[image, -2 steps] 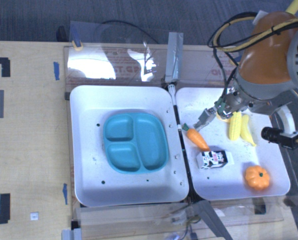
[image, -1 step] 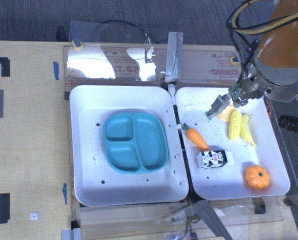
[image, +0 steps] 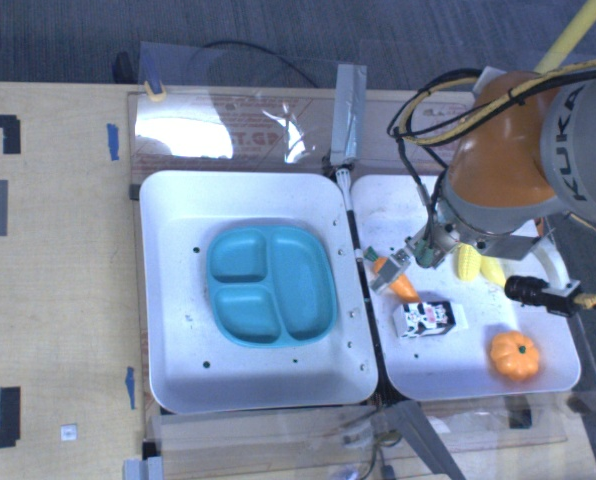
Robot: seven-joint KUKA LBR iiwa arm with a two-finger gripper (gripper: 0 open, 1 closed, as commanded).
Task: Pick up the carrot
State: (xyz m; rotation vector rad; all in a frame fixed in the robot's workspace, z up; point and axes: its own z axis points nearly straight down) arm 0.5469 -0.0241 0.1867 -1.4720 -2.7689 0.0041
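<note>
Nothing was lifted yet: the carrot (image: pixel 402 287) lay in the right bin (image: pixel 558 378) by its left wall, with the claw (image: pixel 386 271) spread around its top, grasp and lift remaining.

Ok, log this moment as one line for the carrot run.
phase: reaching | gripper: low in right bin, at carrot | grip: unconfirmed | nearby: corn, pumpkin | left bin: blue plate

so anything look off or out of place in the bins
Nothing stands out. The blue plate sits flat in the left bin; the carrot, corn, pumpkin and a black-and-white toy lie in the right bin, unspilled.
</note>
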